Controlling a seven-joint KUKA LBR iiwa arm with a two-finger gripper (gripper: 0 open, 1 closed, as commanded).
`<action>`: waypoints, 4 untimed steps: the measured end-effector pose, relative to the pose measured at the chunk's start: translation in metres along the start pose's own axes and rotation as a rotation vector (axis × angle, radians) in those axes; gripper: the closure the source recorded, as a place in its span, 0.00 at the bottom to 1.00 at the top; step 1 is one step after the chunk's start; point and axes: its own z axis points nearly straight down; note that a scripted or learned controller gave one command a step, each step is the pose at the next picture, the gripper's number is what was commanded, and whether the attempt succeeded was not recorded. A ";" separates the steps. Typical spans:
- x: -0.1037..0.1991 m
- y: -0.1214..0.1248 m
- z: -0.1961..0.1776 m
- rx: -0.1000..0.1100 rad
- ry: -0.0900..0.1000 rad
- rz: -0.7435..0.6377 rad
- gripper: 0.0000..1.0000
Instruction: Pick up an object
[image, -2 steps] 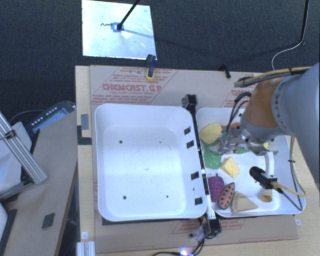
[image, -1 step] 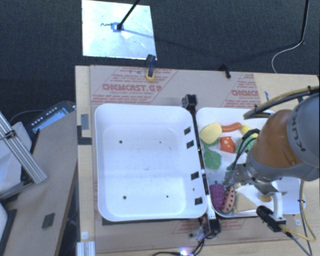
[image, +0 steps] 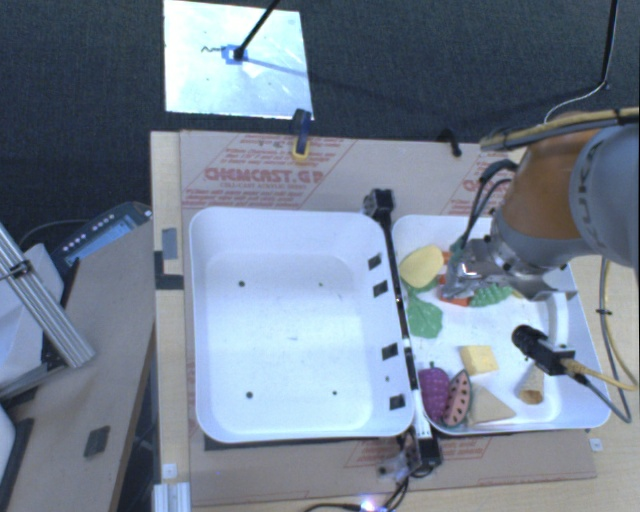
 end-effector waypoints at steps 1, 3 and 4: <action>0.038 -0.046 0.006 0.017 0.003 0.004 1.00; 0.132 -0.004 0.007 0.017 0.002 0.004 1.00; 0.238 0.033 -0.072 0.004 0.008 -0.005 1.00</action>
